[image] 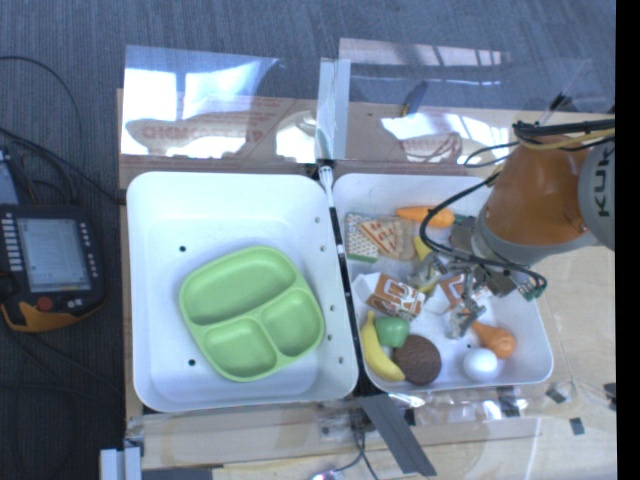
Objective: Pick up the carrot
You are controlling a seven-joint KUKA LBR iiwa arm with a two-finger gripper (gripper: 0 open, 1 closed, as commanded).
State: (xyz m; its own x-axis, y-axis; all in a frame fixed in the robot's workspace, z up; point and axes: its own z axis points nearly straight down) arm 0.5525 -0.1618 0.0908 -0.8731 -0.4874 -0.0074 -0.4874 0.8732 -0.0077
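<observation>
Camera view notes: arm reaches in from the right, its orange band over the right bin (540,363), jaws (462,313) lowered among the clutter near the bin's lower right. Whether the jaws are spread or pressed together, cannot tell (wires and wrist hardware mask them).

Carrot (495,339): orange, lying at a slant near the bin's lower right, just beside the jaws, not seen between them. My reading is that the arm is low here because it is closing on the carrot; no grasp confirmed.

Crowding: white egg (481,363) just below the carrot, brown round item (419,358) and banana (375,348) to its left, green item (392,329) and a printed packet (394,296) nearby. Another orange piece (418,213) sits at the top, well apart. The egg could get nudged.

Left bin (160,203) carries a green divided plate (252,311).
</observation>
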